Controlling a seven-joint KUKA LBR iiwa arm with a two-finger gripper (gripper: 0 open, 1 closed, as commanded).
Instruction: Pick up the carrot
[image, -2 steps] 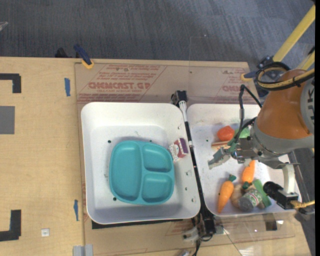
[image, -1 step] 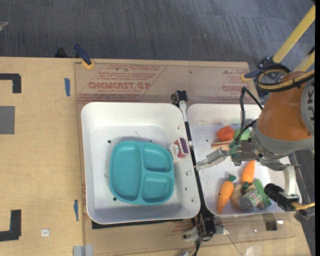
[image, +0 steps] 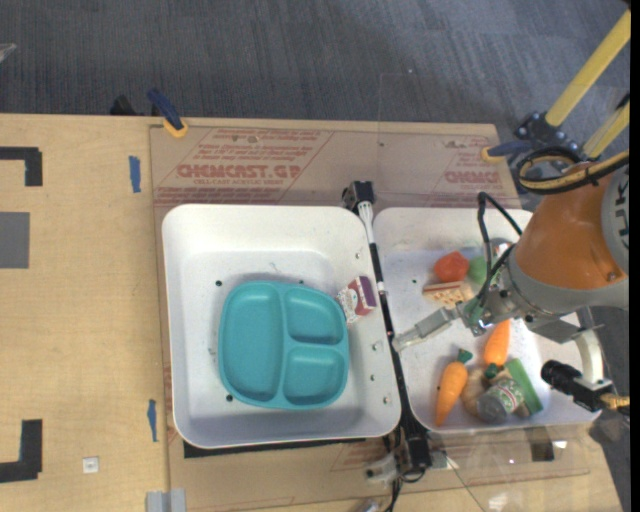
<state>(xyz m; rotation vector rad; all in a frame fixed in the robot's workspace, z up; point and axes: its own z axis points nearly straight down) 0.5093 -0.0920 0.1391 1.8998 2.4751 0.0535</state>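
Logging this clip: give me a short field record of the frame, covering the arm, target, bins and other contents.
arm: over the right bin, orange band above wrist
gripper: low among the items, finger state unclear
carrot: lying in right bin, lower area, not seen held
second orange piece: just right of the gripper
can: beside the carrot
left bin: holds teal divided tray
small packet: at left bin's right rim

My arm (image: 575, 250) is grey with a broad orange band above the wrist. A thin black cable (image: 488, 235) loops beside it. The wrist hardware looks metallic, I think, though blurred.
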